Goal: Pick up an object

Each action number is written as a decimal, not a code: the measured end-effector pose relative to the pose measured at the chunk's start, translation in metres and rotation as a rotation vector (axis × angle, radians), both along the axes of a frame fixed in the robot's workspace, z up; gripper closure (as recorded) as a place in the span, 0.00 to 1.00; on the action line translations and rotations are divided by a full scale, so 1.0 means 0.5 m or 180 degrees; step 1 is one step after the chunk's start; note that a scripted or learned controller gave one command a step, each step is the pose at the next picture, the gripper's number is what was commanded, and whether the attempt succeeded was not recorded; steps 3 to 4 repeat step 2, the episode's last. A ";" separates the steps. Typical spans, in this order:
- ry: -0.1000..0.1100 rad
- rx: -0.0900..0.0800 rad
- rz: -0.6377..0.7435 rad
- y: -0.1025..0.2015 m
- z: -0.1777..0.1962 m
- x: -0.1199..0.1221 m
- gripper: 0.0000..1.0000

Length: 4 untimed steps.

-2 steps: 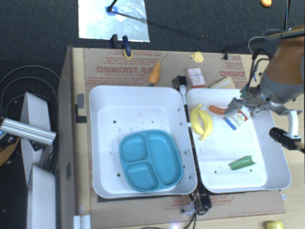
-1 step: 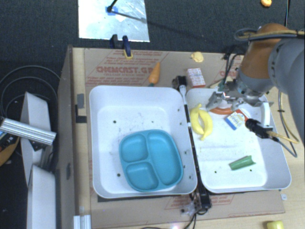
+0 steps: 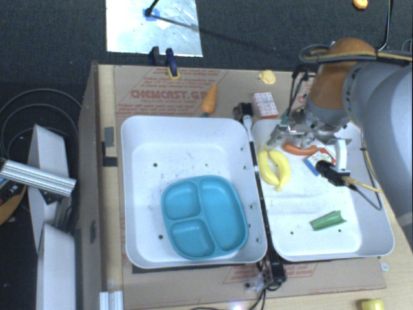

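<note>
The right bin [image 3: 361, 237] holds a yellow banana [image 3: 274, 166] near its left wall. A curved orange-red piece [image 3: 300, 150] and a small blue piece [image 3: 312, 165] lie toward the back, and a green piece [image 3: 327, 220] lies toward the front. My gripper [image 3: 288, 134] hangs low over the back left corner of this bin. It is just above the orange-red piece and behind the banana. The wrist hides what is under its tip. I see nothing lifted by it.
A blue divided plate [image 3: 203, 215] lies in the left bin [image 3: 148, 147]. Behind the bins, on the cardboard, are a carrot [image 3: 209, 100], a small pink and white box [image 3: 264, 104] and a yellow lump [image 3: 267, 77]. The arm covers the right bin's back right part.
</note>
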<state>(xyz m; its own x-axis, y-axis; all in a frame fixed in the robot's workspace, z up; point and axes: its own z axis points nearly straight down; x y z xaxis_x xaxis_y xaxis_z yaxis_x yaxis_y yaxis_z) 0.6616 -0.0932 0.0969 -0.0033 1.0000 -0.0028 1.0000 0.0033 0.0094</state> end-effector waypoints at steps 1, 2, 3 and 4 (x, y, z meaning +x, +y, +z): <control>-0.0012 -0.0015 -0.0014 0.010 -0.013 -0.056 0.00; 0.0013 -0.0011 -0.0018 0.008 0.002 -0.058 1.00; 0.0013 -0.0011 -0.0018 0.008 0.002 -0.058 1.00; 0.0013 -0.0011 -0.0018 0.008 0.002 -0.058 1.00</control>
